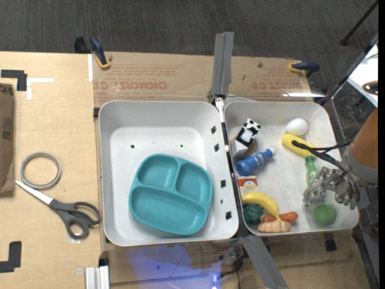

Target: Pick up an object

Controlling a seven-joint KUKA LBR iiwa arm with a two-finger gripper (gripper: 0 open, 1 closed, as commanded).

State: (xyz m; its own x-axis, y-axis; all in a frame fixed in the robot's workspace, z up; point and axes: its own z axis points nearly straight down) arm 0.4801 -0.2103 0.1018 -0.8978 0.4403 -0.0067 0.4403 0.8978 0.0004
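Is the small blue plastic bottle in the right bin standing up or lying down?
Lying down: the small blue plastic bottle rests on its side on the right bin's floor.

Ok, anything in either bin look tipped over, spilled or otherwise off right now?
Nothing spilled or broken. The teal plate sits flat but turned askew in the left bin. In the right bin, the blue bottle lies on its side among loosely scattered toys. The gripper is low beside the green ball.

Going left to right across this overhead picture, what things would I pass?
Grey tape roll → grey-handled scissors → teal divided plate in the left white bin → blue plastic bottle → white egg → green ball → metal gripper.
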